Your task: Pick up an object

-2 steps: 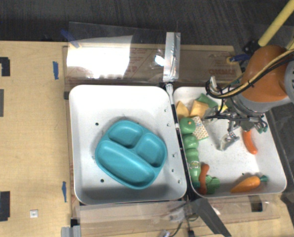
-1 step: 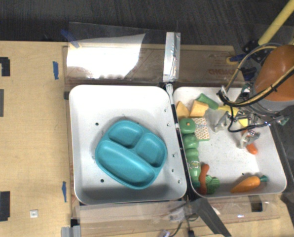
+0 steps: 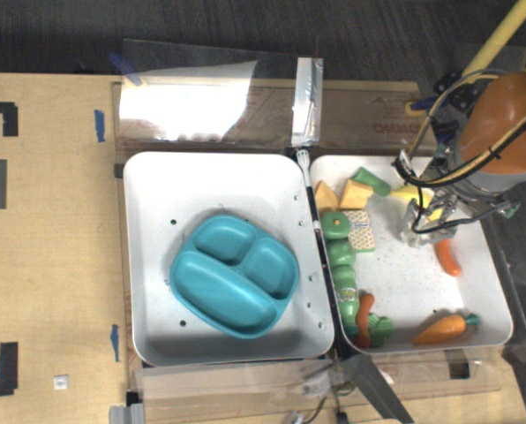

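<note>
The right bin (image 3: 404,281) holds several toy foods. Two yellow-orange wedges (image 3: 355,195) and a green piece (image 3: 371,181) lie at its back left. Below them sit a round green piece (image 3: 335,226) and a checked cracker (image 3: 362,233). A green pod (image 3: 341,263) runs down the left wall. A carrot (image 3: 441,329) lies at the front right, and a small red-orange piece (image 3: 448,258) at mid right. My gripper (image 3: 426,221) hangs low over the bin's back right, just above the red-orange piece and beside a yellow item (image 3: 409,194). Nothing visibly sits in it.
The left bin (image 3: 148,193) holds a teal divided plate (image 3: 235,275). A small red and green toy (image 3: 367,319) lies at the right bin's front left. Cables and the orange wrist band (image 3: 501,122) hang over the bin's back right corner. Bare white floor shows mid-bin (image 3: 400,281).
</note>
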Robot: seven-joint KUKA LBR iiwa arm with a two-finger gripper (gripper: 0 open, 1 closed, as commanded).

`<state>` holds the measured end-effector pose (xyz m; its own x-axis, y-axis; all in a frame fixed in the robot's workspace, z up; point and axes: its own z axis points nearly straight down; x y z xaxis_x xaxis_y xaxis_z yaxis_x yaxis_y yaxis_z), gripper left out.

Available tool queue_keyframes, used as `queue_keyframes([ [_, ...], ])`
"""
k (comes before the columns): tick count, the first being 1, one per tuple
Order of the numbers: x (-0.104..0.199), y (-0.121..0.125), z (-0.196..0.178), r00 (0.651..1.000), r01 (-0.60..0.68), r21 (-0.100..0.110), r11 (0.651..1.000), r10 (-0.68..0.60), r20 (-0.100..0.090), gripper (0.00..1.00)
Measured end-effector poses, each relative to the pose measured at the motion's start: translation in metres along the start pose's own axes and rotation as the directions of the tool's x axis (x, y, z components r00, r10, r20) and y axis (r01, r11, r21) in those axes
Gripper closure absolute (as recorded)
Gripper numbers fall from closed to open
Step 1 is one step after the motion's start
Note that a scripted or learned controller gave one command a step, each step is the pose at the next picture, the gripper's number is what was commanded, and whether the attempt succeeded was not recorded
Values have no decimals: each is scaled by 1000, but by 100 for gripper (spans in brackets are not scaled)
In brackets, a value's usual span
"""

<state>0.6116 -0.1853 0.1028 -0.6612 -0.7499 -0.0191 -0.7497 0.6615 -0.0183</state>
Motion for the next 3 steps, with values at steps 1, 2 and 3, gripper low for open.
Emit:
queue_keyframes([
  [1,-89,-3,-106,998,69,-6,998,-69,-5,100],
  [2,-104,19,-94,925,380,-21,925,-381,-5,100],
  [3,-107,14,-117,925,379,-14,925,-379,-4,100],
])
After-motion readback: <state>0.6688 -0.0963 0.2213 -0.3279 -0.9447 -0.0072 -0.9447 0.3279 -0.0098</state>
